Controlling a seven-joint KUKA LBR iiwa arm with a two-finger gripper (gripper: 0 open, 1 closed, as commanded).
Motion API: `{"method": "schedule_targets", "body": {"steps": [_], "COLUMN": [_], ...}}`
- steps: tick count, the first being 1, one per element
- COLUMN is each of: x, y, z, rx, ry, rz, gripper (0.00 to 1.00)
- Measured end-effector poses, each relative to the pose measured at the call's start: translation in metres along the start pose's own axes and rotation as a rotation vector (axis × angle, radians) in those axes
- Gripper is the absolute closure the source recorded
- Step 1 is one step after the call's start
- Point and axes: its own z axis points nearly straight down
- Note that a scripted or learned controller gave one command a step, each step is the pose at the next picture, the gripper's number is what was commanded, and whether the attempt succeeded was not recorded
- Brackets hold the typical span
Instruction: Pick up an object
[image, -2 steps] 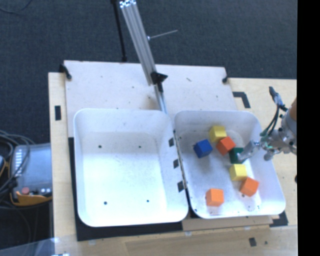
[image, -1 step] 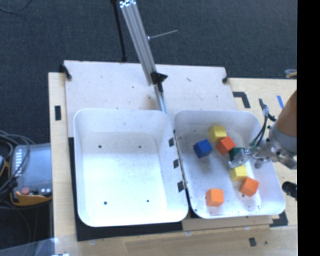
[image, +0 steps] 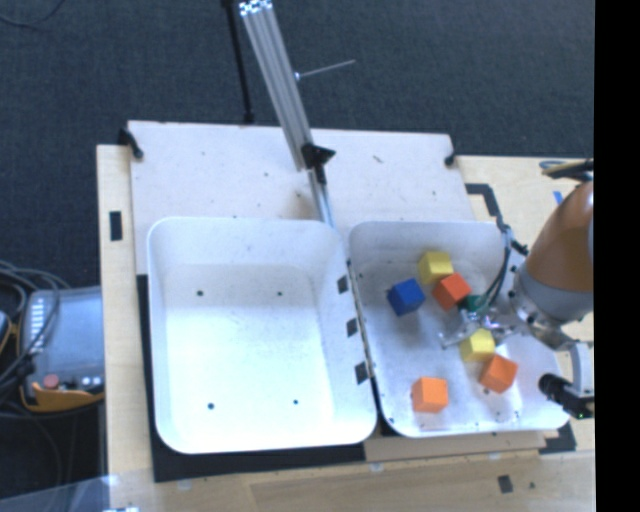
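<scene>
yellow block (image: 479, 344) at the right bin's (image: 400, 425) lower centre is being approached by the claw (image: 470, 322); claw state cannot be told. descent should be centred, crowding neighbours avoided.

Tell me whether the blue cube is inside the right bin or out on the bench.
Inside. The blue cube lies on the floor of the right bin, within its white rim, left of the yellow cube.

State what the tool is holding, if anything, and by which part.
It cannot be told: the tool sits low among the blocks beside a yellow block, but no block clearly shows between its tips.
</scene>
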Motion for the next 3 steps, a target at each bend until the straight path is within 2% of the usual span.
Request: {"method": "schedule_targets", "body": {"steps": [1,2,3], "x": [-0.002,-0.003,0.000], "y": [0.001,0.002,0.003], "z": [0.017,0.006,-0.057], "rx": [-0.006,-0.010,-0.010], "ry": [-0.003,-0.003,-0.003], "rz": [0.003,0.009,-0.004], "gripper": [0.00,1.00,1.00]}}
